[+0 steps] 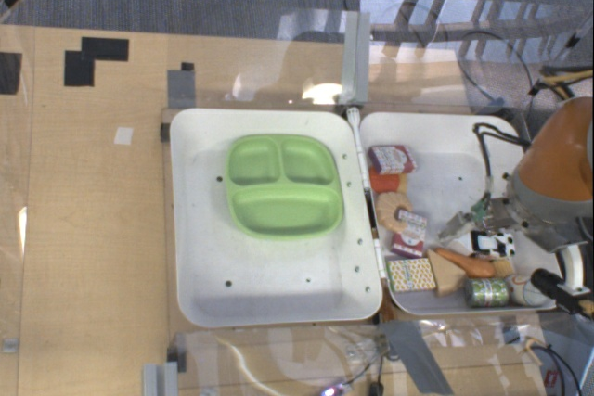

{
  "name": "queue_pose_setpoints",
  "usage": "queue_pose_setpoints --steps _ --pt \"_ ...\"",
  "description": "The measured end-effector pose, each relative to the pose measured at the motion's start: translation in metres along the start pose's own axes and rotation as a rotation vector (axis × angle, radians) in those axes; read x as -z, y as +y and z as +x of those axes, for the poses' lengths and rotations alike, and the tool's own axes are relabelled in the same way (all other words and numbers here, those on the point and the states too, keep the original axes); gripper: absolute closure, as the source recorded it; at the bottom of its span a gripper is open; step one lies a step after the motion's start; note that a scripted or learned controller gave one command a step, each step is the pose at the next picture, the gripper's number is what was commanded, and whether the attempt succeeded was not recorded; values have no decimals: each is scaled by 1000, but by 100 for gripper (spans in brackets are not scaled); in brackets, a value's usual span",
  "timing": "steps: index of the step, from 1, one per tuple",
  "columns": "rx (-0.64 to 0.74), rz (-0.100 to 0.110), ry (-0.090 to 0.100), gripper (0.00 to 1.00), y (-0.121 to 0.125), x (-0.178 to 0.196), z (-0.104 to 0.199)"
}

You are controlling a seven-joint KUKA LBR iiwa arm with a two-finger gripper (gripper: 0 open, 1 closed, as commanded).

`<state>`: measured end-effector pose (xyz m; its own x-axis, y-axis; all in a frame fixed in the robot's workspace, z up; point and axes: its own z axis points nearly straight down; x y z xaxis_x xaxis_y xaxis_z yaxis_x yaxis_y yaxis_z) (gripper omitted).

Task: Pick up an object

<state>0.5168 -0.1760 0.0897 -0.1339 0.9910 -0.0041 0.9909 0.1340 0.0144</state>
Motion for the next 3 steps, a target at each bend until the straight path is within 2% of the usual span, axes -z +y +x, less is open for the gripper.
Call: queue_pose_setpoints --steps 1,2,3 --pt "-263 3 0 0 69 -2 -18" --pt "-271 3 2 0 18 -1 -5" --pt "-233 -3 -1 0 -22 0 13"
